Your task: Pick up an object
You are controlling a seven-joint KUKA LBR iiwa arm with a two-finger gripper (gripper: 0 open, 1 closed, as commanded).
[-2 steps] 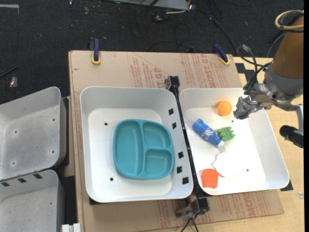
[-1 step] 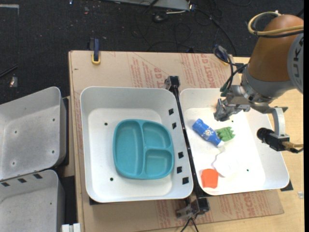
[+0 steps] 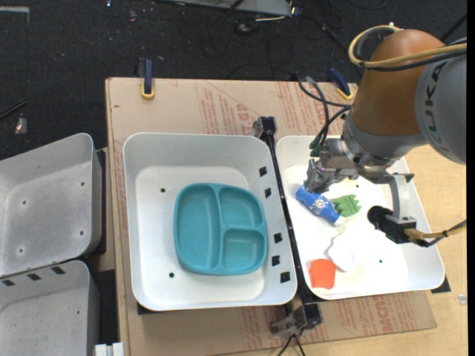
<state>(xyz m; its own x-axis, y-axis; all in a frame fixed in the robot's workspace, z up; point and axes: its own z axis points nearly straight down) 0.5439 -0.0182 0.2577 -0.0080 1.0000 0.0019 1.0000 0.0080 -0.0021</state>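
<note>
Two white bins side by side. In the left bin, one teal tray, divided into three compartments, lying flat near the middle. In the right bin, four small things: one blue packet lying at a slant, one green piece touching its right side, one white lump nearer the front, and one orange piece just beside that lump. One gripper, low over the back end of the blue packet. Touching it or just above: cannot tell. How wide the grip stands: cannot tell either.
</note>
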